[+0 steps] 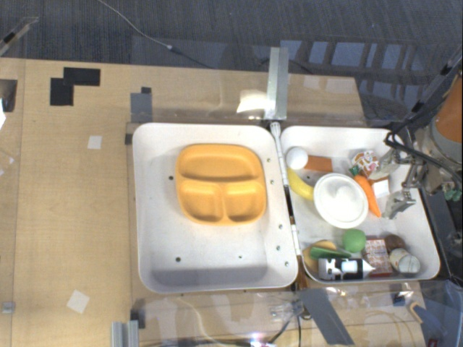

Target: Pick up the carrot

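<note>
The carrot (370, 195) is orange with a green top end and lies in the right bin (423, 226), against the right side of a white bowl (339, 199). My gripper (392, 186) reaches in from the right edge and hovers just right of the carrot. Its two grey fingers (397, 207) are spread apart, one toward the back and one toward the front. The gripper is open and nothing sits between the fingers.
The right bin also holds a banana (299, 185), a white ball (296, 157), a printed packet (365, 163), a green ball (354, 240), a dark bottle (341, 269) and small jars (402, 260). A yellow compartment plate (221, 183) lies in the left bin (155, 259).
</note>
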